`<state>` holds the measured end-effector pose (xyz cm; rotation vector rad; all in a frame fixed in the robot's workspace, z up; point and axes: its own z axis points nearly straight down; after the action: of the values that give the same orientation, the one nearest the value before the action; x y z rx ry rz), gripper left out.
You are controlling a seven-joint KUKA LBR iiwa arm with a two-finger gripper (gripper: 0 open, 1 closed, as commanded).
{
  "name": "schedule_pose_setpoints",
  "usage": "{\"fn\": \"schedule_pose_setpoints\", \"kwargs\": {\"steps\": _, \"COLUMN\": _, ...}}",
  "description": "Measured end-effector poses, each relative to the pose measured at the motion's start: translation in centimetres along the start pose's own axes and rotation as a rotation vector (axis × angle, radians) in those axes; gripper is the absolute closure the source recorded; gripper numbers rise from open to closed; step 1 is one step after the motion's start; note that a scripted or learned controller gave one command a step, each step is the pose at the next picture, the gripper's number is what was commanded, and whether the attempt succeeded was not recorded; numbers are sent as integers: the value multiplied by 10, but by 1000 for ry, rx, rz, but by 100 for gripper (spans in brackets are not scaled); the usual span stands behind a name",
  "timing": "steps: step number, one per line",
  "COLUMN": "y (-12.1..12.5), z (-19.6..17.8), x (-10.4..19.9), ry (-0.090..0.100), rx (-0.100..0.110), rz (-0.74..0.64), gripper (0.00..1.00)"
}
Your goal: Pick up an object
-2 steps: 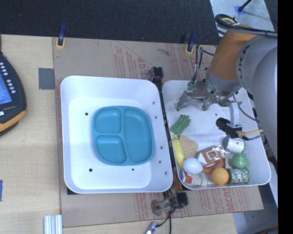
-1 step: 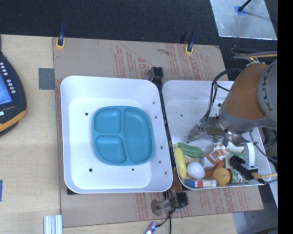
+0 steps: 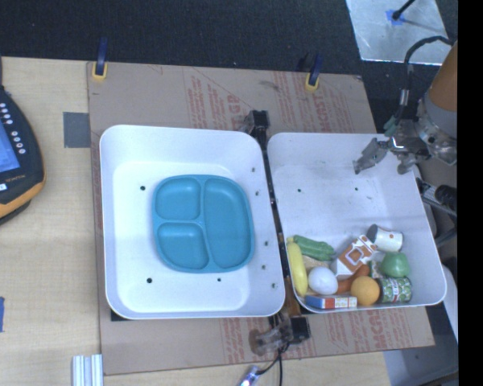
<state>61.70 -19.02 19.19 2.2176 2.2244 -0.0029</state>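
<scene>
The gripper [image 3: 384, 156] over the right bin [image 3: 322, 183] is built of grey metal, with two thin dark-tipped fingers [image 3: 369, 158] spreading from a pale, boxy silver body. Above that bin's far right corner a black cable [image 3: 423, 47] arches over the wrist. The arm [image 3: 443, 87] behind it shows an orange band over grey casing.

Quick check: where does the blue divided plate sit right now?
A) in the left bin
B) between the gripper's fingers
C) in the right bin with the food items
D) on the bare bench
A: the plate lies flat in the left bin, well apart from the gripper.
</scene>
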Motion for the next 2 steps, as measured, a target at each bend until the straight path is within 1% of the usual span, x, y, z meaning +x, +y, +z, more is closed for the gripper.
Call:
{"fn": "schedule_pose_setpoints", "kwargs": {"steps": 1, "y": -88, "z": 15, "x": -19, "ry": 1, "rx": 4, "rz": 0, "gripper": 0}}
{"fn": "schedule_pose_setpoints", "kwargs": {"steps": 2, "y": -138, "z": 54, "x": 17, "ry": 0, "rx": -1, "rz": -3, "gripper": 0}}
